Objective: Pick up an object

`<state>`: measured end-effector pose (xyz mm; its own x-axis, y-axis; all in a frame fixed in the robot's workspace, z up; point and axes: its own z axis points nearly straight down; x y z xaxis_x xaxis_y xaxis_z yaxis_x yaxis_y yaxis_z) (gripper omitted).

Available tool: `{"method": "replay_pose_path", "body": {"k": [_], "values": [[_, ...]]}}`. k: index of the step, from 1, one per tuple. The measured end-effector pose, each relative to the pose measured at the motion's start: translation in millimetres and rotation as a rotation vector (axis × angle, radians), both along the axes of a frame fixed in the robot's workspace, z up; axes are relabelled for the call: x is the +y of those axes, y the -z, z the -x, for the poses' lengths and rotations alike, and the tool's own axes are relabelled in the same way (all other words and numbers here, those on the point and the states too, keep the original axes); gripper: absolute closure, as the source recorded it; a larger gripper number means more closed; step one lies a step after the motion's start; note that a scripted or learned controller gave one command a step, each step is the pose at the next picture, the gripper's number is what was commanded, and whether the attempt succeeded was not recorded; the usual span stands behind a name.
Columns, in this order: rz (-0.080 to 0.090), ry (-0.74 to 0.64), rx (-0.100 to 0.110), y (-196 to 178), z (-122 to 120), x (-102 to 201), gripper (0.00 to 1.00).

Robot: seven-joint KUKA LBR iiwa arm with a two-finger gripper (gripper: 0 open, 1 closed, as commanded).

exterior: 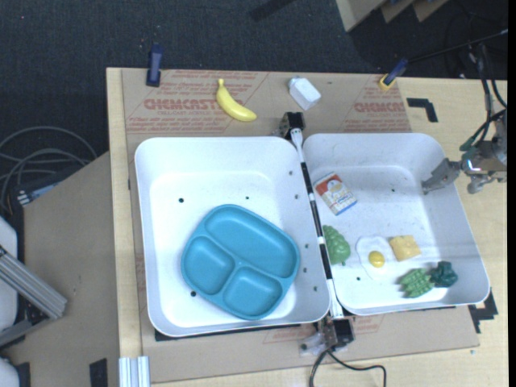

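Small carton point(335, 194) near the right bin's point(451, 216) left wall, lying flat: probably light, stiff, easily crushed. Best pinched across its narrow sides. Gripper point(451, 172) at the bin's right rim, holding nothing; jaw spread impossible to tell.

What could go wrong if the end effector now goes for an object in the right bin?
The end effector sits at the right bin's far right rim, so it might clip that wall. The fried egg, yellow piece and green toys lie close together, so a grasp may nudge neighbours. The egg looks flat and hard to grip.
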<state>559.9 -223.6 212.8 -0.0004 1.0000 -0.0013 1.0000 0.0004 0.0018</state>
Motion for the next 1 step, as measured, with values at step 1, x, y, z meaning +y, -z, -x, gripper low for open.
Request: {"method": "replay_pose_path", "body": {"k": [1], "values": [[-0.002,0.0,0.003,8.8,80.9,52.6,0.0]]}}
